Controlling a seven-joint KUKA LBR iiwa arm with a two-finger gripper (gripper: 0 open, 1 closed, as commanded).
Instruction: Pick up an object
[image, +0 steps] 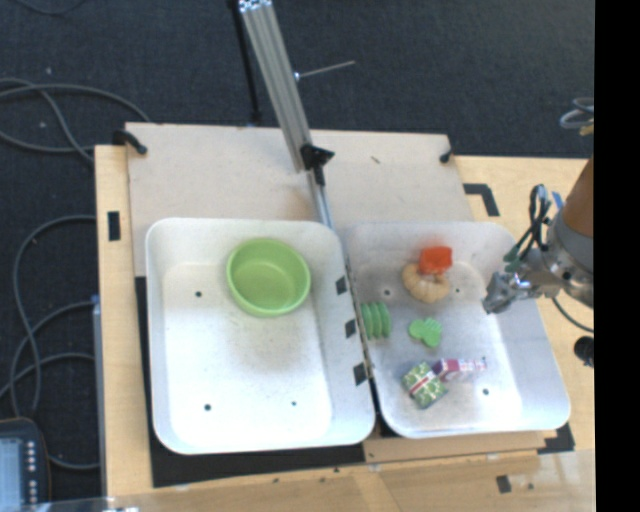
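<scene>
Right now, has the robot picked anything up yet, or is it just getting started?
Nothing looks picked up yet. The gripper hovers at the right bin's right side, carrying nothing I can see. The orange-topped toy, green pieces and wrapped packet lie untouched. The whole grasp remains.

A smooth green plastic bowl (267, 278) is sitting glossy in the scuffed matt white left bin (180, 400), upper middle of frame.

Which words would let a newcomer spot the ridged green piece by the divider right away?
Start at the right bin, the one the arm reaches over. Go to its left wall, next to where the two bins meet: the ridged green piece lies there, about midway along the wall. Unlike the smooth, lobed green toy to its right, it is a stack of parallel ribs.
</scene>
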